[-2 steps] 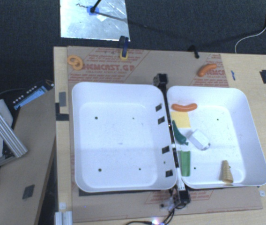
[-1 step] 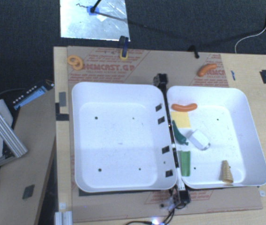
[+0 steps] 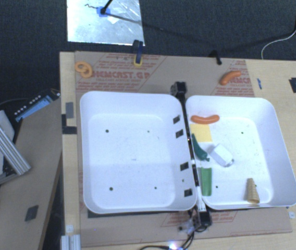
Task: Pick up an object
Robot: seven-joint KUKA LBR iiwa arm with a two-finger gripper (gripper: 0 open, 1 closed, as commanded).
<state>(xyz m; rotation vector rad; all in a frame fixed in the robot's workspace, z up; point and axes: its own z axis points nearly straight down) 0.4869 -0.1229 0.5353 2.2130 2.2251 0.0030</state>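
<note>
Two white bins sit side by side on a brown bench (image 3: 116,69). The left bin (image 3: 132,150) has bare white floor with a few small dark dots.

The right bin (image 3: 262,139) has the toys. An orange hot dog (image 3: 205,119) lies near the top left corner. Just below it is a yellow block (image 3: 202,134). A dark green piece (image 3: 198,149) lies beside the wall between the bins. A white cup (image 3: 222,155) lies on its side, touching the green piece. A green stick (image 3: 206,180) lies lower down. A tan cone (image 3: 251,190) rests near the bottom edge.

Another hot dog (image 3: 230,77) and an orange ring (image 3: 84,69) lie on the bench.

I cannot tell how the gripper is set.
</note>
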